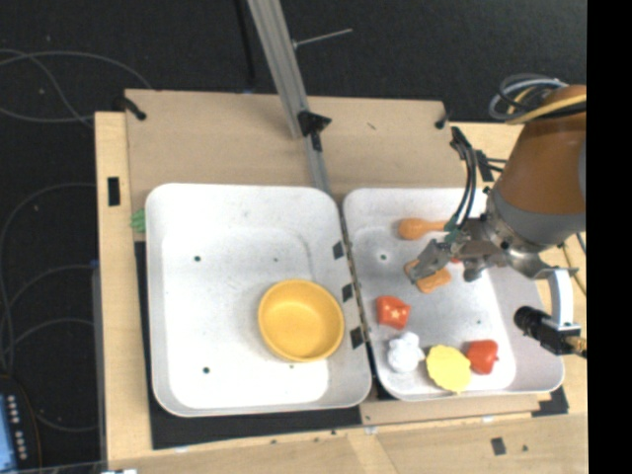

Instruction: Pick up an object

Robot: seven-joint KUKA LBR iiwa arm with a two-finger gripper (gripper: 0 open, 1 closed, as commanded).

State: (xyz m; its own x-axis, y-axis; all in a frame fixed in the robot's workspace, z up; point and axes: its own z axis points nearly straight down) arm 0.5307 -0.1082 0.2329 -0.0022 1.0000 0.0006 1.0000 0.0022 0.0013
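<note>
Counting across the desk (227, 136), two white bins sit side by side: the left bin (197, 225) carries one yellow bowl (300, 320) near its front right corner, while the right bin (513, 363) carries six small things, namely an orange piece (419, 228) toward its back edge, a second orange piece (434, 280) just under the pincer (432, 263), a red-orange piece (393, 312) by its left wall, and a white lump (403, 353), a yellow disc (448, 367) and a red piece (482, 355) in a row along its front edge. Reaching in over the right edge, the grey arm (538, 181) with its orange band covers part of the bin's right side, and the pincer seems to touch the second orange piece, though I cannot tell whether its grip is apart, together or clamped on it. A slanted metal bar (281, 52) crosses the desk's back edge above the gap between the bins, and no writing can be read.
</note>
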